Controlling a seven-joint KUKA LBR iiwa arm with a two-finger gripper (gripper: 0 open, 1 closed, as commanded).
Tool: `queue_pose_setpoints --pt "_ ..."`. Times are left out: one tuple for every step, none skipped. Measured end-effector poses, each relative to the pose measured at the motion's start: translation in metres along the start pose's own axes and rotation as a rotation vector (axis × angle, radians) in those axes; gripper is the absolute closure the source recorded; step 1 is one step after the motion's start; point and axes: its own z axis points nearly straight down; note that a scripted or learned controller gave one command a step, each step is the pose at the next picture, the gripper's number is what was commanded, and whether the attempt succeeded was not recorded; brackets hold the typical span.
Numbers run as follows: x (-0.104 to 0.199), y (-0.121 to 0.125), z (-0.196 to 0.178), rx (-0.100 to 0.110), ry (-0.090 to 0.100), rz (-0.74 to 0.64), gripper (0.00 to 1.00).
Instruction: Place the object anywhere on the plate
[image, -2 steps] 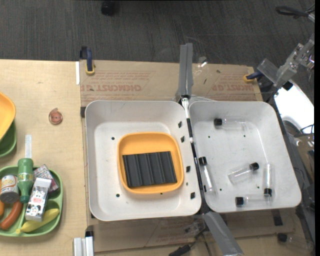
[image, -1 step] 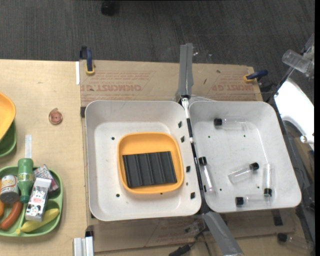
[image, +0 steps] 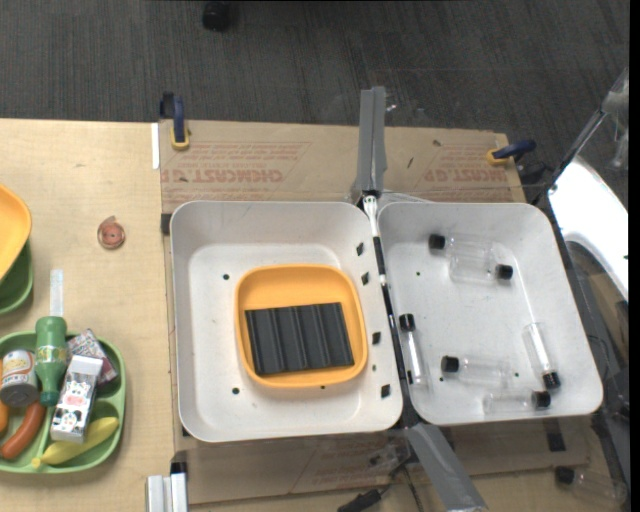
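An orange plate (image: 300, 325) with rounded corners sits in the middle of the left white bin (image: 200, 300). A dark grey ribbed slab (image: 299, 337) lies flat on the plate and covers most of its floor. In the right white bin (image: 570, 300) lie several clear tubes with black caps: one pair near the back (image: 468, 257), one along the right side (image: 538, 349), two near the front (image: 470, 370) (image: 512, 402), and one against the left wall (image: 408, 345).
A metal post (image: 372, 140) stands behind the seam between the bins. Blue-and-yellow clamps (image: 176, 122) (image: 508, 153) hold the cardboard sheet. On the wooden table to the left stands a green tray (image: 110, 425) of toy food. A white curved shape (image: 590, 210) rises at the right edge.
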Motion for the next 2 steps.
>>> queue_pose_setpoints --pt "0.0058 -0.0009 0.0001 -0.002 0.001 -0.403 0.0" --pt "-0.001 0.0014 0.0001 -0.003 -0.001 -0.803 0.0"
